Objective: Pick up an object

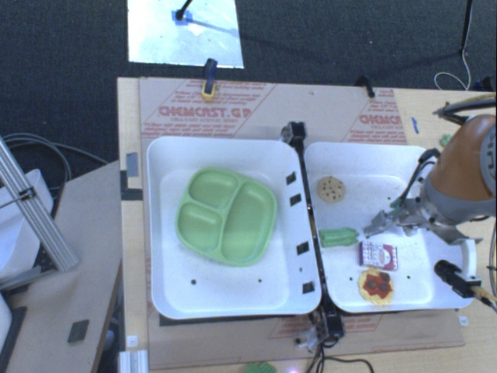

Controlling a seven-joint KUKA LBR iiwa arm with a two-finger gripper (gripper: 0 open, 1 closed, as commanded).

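Several small objects lie in the right bin (349,162). A round tan cookie (331,189) sits near its far left. A green oblong piece (338,237) lies by the left wall. A red and white box (378,255) rests near the middle, and a yellow disc with red topping (377,285) lies at the front. My gripper (378,224) hangs low over the bin, just right of the green piece and just above the box. I see nothing held in it.
The left bin (167,286) holds a green divided plate (227,217). A black divider with clips (304,224) runs between the bins. The arm's orange and grey wrist (462,181) covers the right bin's right side. A black part (452,277) sticks out near the front right corner.
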